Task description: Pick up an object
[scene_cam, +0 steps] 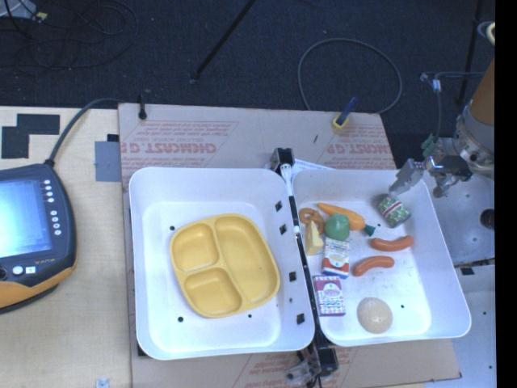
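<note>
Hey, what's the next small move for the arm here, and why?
Probably a short drop straight onto the green can. The gripper sits just above it at the right bin's far corner, and nothing shows between its fingers. The can lies apart from the sausages and cartons, so it looks like the closest uncluttered pick.

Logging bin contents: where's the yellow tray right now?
The yellow tray lies in the middle of the left bin, across the divider from the food items in the right bin.
</note>
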`<state>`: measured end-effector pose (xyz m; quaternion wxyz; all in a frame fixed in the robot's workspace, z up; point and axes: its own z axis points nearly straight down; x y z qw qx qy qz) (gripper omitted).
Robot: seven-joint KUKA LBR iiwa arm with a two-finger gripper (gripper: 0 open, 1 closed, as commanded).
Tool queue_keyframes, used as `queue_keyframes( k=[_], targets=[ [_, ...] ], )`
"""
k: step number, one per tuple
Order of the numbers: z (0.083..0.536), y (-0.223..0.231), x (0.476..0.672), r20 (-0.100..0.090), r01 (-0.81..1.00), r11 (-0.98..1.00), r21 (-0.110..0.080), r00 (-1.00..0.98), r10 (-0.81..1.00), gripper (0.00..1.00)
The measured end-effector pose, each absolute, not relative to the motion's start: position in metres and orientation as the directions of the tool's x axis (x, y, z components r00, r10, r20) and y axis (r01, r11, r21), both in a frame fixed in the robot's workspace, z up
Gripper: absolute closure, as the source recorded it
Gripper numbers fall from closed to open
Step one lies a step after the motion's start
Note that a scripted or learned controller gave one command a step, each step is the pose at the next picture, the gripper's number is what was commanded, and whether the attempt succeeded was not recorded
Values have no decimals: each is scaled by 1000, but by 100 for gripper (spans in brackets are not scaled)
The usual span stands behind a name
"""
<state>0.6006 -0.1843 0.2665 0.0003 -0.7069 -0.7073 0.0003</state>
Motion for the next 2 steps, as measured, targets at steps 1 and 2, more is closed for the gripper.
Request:
queue_keyframes(
  k=[1, 2],
  targets=[
    [123, -189, 637, 1, 1000, 5, -7, -5, 1000, 0],
    [86, -155, 604, 2, 1000, 2, -6, -2, 1000, 0]
  ],
)
